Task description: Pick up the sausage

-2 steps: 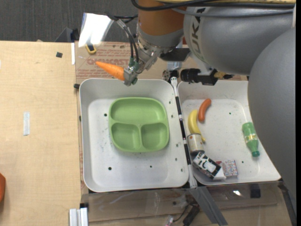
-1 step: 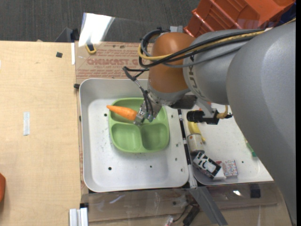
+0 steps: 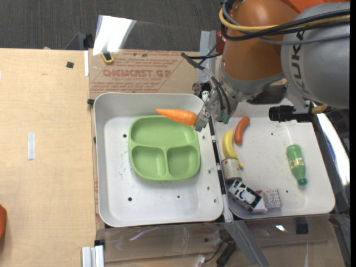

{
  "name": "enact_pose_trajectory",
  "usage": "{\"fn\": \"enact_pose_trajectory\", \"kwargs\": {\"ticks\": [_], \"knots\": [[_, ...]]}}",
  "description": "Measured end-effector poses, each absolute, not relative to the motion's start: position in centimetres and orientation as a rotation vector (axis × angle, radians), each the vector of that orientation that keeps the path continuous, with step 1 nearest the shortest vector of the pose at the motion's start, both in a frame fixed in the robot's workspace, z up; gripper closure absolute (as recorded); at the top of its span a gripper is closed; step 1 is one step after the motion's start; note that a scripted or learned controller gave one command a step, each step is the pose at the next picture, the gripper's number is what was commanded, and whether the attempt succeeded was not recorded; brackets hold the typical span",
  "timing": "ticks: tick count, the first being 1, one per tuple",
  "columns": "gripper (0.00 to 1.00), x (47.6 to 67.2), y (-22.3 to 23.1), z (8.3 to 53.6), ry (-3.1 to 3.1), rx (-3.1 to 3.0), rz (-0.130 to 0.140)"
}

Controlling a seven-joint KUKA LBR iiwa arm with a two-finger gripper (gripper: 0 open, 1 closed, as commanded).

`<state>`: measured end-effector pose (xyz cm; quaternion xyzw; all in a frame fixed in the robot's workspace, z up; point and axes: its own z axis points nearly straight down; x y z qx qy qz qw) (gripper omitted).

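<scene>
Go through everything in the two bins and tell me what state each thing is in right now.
Sausage: lying loose in the right bin, beside the banana.
Banana: lying flat, curved.
Green bottle: on its side.
Carrot: resting across the plate's back rim, its thick end at the gripper.
Green divided plate: right way up in the left bin.
Small packages: lying at the right bin's near edge.

Orange-red sausage (image 3: 241, 130), tilted, right bin

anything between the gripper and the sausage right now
Nothing visible does. The gripper sits over the wall between the bins, at the carrot's tip. The small red-orange sausage lies to its right on bare floor, the yellow banana beside it.
</scene>
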<state>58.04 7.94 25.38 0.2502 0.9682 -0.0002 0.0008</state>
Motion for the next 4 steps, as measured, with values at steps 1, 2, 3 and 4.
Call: {"fn": "enact_pose_trajectory", "kwargs": {"ticks": [1, 2, 3, 4], "knots": [[1.0, 58.2, 5.7, 24.8, 3.089, 0.564, 0.0], [1.0, 51.8, 7.3, 25.0, 3.117, 0.398, 0.0], [1.0, 49.8, 6.7, 19.1, 3.084, 0.609, -0.001], [1.0, 51.7, 12.1, 31.2, 3.124, 0.332, -0.001]]}}
